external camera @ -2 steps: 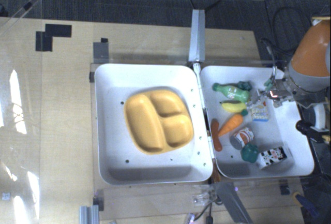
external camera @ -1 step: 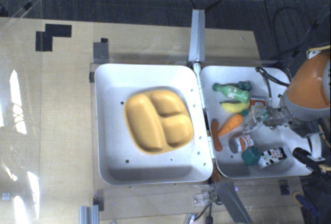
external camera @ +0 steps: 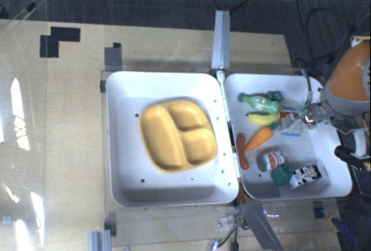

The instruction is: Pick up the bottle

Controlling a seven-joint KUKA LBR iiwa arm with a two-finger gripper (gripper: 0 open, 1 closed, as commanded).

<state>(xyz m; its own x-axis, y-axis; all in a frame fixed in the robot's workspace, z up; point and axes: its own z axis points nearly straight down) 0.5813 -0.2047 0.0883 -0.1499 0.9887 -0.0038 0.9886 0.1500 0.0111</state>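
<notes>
Arm (external camera: 351, 79) reaching in from the right over the right bin (external camera: 336, 186), gripper (external camera: 307, 115) low at the bin's far right side; finger spread impossible to tell. Just left of it, a small clear-and-blue item (external camera: 291, 126). Farther left, green bottle (external camera: 261, 102) lying on its side at the far end, yellow banana (external camera: 264, 119) touching it, orange carrot (external camera: 258, 139) nearer. Small can (external camera: 271, 160), teal object (external camera: 282, 175) and black-and-white carton (external camera: 305, 174) along the near side. Left bin (external camera: 116, 145) bearing a yellow divided tray (external camera: 177, 134).
</notes>
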